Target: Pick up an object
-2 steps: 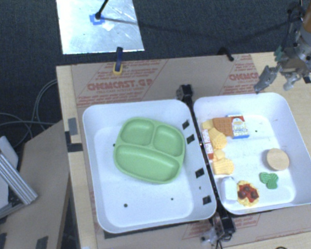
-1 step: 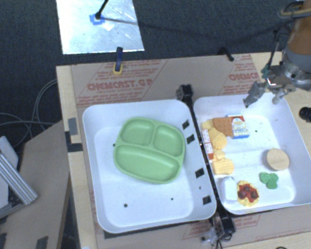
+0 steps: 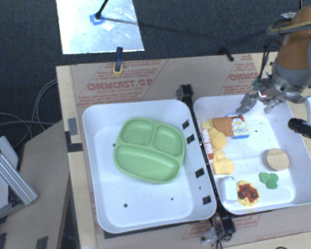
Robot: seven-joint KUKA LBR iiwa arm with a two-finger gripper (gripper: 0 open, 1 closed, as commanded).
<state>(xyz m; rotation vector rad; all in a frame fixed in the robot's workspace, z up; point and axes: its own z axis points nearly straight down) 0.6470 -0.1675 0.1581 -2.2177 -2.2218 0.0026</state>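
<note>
Closest to the camera, a red-topped pizza slice toy (image 3: 247,192) and a green leafy plastic piece (image 3: 269,179) sat in the right white bin (image 3: 299,150). A green divided plate (image 3: 148,149) lay in the left bin (image 3: 102,171). Farther back, the gripper (image 3: 259,101) hovered, fingers looking slightly spread, holding nothing.
</note>
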